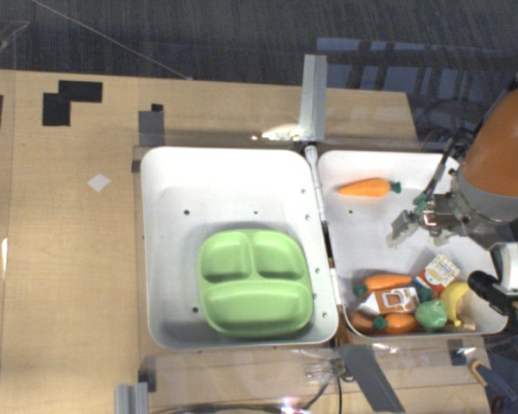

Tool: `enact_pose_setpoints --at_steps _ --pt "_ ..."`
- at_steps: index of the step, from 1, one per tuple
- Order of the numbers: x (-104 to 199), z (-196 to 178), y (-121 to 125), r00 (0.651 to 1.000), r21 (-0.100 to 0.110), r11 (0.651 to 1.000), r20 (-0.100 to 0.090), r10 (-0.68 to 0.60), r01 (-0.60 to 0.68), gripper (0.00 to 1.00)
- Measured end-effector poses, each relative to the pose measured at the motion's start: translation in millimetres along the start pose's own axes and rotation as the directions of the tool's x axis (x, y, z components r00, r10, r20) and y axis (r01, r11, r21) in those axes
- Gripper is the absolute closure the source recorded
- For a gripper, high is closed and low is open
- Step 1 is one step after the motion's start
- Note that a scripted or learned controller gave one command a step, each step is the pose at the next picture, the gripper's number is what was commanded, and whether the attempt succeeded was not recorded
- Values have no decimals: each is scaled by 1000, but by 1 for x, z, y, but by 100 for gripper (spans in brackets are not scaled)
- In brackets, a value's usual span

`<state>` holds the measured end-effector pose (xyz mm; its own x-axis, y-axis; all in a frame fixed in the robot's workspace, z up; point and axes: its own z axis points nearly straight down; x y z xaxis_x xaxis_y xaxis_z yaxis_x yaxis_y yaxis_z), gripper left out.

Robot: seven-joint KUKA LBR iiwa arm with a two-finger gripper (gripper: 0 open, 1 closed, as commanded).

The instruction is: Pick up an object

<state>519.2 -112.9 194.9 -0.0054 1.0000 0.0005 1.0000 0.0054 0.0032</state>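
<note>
— Reading any labels? 
— Print on the small carton (398, 299) is too blurred. It lies among carrots at the right bin's (363, 231) near edge; another carrot (363, 188) lies apart. 
— Gripper (406, 228)? 
— Above bare floor; can't tell its fingers. A green tray (255, 281) fills the left bin (173, 231).

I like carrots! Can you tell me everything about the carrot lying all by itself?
The carrot is a toy, orange with a small green top, and looks like smooth plastic. It lies flat on its side near the far end of the right bin, its green top pointing right. Only the bin floor touches it; the other toys sit piled at the near end.
</note>
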Motion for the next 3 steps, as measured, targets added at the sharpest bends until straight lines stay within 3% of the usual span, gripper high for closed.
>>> enact_pose_setpoints --at_steps 1,2,3 --pt "10 79 8 965 0 965 0 -261 261 0" --pt "5 67 87 962 -4 962 2 -272 272 0" --pt "-41 105 103 855 -9 855 9 -519 519 0"
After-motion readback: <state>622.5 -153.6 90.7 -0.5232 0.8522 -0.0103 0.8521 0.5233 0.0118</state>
